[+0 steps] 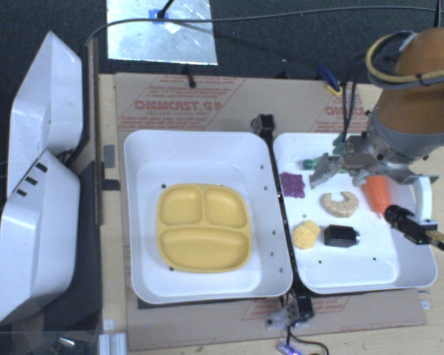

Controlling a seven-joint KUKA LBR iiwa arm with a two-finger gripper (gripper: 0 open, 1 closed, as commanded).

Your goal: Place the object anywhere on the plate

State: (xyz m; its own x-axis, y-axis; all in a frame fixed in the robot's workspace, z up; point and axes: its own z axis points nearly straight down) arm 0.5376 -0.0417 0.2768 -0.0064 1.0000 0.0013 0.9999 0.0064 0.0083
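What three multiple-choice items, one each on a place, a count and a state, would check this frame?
1. Where is the yellow plate?
A. left bin
B. right bin
C. on the cardboard

2. How many compartments does the plate have?
A. two
B. three
C. five

3. What lies on the plate?
A. the orange carrot
B. the purple grapes
C. nothing

Key: 1 A, it sits in the left bin. 2 B, two on top, one wide below. 3 C, the purple grapes, croissant, orange carrot, corn and black object all lie in the right bin.

Plate (pixel 204 226) lies unobstructed in the left bin (pixel 140 198); right bin (pixel 355 268) is crowded: grapes (pixel 292 185), croissant (pixel 340 203), corn (pixel 306 235), carrot (pixel 377 190).
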